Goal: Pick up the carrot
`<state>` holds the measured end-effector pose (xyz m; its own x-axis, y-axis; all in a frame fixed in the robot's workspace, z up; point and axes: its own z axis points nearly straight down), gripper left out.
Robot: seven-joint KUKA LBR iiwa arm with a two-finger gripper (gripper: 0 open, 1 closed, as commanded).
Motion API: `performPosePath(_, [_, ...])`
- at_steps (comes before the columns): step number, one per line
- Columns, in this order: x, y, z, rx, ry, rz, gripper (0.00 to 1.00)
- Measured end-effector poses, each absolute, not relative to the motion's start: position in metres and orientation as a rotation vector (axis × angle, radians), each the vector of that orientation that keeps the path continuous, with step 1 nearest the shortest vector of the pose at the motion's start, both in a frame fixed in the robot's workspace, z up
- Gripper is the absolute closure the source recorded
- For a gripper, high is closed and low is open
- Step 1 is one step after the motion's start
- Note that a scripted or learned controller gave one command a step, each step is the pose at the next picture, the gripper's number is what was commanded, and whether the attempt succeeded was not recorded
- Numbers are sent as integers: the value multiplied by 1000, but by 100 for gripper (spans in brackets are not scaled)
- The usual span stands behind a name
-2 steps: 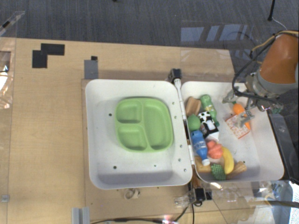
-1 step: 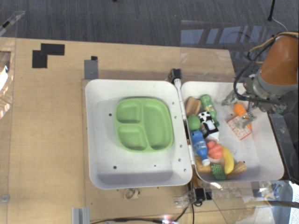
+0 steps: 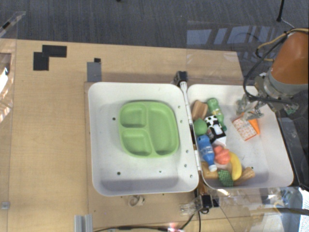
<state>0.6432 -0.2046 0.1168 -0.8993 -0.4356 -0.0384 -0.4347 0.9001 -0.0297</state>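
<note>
In the right white bin [image 3: 282, 166], the small orange carrot [image 3: 254, 126] lies touching a pale printed packet [image 3: 243, 128], well apart from the toy-food pile [image 3: 215, 144]. Its short visible length seems to run near-to-far, tip unclear. The claw [image 3: 251, 109] hangs just beyond it, apart or together impossible to tell; it should probably straddle the carrot across that axis, clear of the packet.

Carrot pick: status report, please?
Gripper low in right bin, beside carrot. Carrot lies on bin floor against a card, not held. Other toys piled clear, along left wall.
</note>
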Motion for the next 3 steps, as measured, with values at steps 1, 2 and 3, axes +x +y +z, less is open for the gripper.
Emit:
performPosePath(1, [642,-204,115,-693,3022,-29,0])
performPosePath(2, [646,-206,101,-996,2948,-25,0])
performPosePath(3, [651,-207,118,-991,2933,-40,100])
